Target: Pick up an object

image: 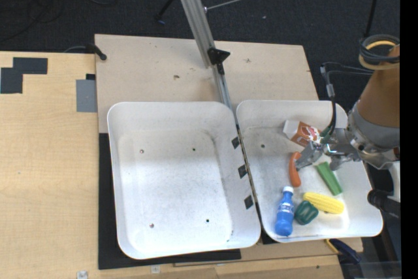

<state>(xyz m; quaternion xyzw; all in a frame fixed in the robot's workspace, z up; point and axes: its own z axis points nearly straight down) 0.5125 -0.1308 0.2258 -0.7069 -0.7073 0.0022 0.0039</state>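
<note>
My gripper (312, 155) hangs low over the right bin (261, 134), reaching in from the right. It sits just above an orange carrot (295, 171) and beside a green cucumber-like piece (329, 179). A red and white packet (303, 133) lies just behind the gripper. Toward the bin's front lie a yellow corn cob (324, 202), a green pepper (305, 212) and a blue bottle (285, 211) with a white cap. Nothing shows between the gripper's tips from this angle.
The left bin (130, 121) sits beside the right one, with a ridge with black clips (242, 170) between them. A slanted metal rail (196, 16) rises behind the bins. The arm's body (379, 108) stands at the right bin's right edge.
</note>
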